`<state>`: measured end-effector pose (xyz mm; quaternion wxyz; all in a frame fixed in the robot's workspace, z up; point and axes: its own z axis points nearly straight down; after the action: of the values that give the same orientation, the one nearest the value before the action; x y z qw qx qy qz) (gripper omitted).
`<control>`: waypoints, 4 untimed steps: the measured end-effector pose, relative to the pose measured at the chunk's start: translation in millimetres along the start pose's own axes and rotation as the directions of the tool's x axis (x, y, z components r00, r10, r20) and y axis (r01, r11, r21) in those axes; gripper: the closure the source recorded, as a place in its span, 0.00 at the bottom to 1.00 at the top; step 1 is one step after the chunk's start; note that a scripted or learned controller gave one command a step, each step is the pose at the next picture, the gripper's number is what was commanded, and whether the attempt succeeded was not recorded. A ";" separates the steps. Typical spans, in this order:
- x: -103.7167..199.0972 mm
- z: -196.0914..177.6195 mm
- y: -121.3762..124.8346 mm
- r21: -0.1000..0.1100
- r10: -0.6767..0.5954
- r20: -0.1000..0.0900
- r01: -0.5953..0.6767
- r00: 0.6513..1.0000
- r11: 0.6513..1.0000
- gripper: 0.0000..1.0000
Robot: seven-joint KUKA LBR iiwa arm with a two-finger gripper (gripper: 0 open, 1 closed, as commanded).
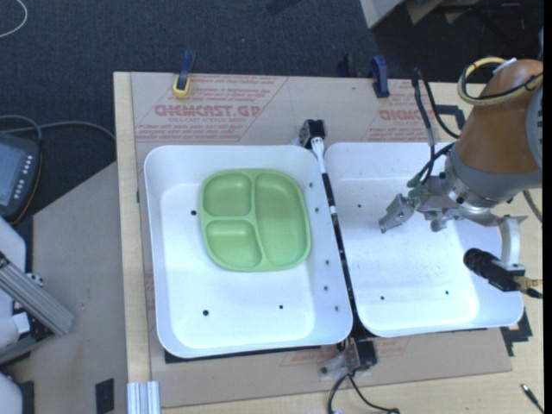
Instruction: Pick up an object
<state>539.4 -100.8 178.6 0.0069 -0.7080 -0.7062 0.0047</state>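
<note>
Over the right bin (414, 313), the gripper (398, 216) hovers w/ jaws apart, grasping nothing — approach step; next move calls for crossing to the green divided plate (255, 220) in the left bin (233, 317).

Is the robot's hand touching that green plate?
Apart. The camera view shows the hand over the right bin, while the green plate lies in the left bin, across the divide.
</note>
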 end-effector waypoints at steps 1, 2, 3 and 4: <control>0.1 -7.1 3.1 -0.014 -0.003 0.002 0.003 1.000 1.000 0.00; 4.0 39.9 -4.7 -0.009 -0.002 0.001 0.002 1.000 1.000 0.00; 4.7 93.3 -5.1 -0.009 -0.002 0.001 0.002 1.000 1.000 0.00; 4.1 79.6 -3.8 -0.017 0.000 0.003 0.000 1.000 1.000 1.00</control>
<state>534.3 -96.4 99.2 -0.0001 -0.7079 -0.7063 -0.0003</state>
